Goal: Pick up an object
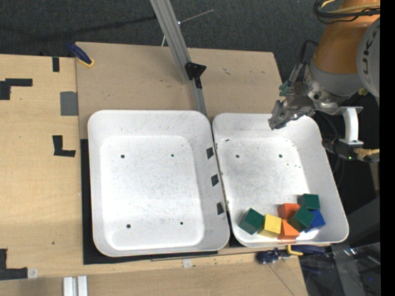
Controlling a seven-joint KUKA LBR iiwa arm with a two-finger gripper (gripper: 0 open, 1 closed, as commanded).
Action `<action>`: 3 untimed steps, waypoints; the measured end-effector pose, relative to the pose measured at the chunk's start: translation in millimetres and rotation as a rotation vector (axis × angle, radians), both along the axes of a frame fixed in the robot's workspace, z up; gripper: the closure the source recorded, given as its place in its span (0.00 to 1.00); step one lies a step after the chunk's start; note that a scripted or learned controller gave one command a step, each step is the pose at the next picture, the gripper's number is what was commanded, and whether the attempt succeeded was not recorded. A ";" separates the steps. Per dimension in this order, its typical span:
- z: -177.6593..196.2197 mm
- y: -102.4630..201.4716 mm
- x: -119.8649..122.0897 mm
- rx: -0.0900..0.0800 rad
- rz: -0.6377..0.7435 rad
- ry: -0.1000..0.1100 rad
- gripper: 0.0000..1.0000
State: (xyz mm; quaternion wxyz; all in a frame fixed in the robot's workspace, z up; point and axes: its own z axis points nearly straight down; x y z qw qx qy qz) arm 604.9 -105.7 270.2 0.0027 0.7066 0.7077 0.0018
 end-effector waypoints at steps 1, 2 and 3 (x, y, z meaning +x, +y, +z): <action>1.1 0.1 0.2 0.001 -0.001 0.007 1.00; -12.9 60.9 -2.4 0.003 0.005 0.008 1.00; -10.3 111.6 -8.5 0.003 0.005 0.008 1.00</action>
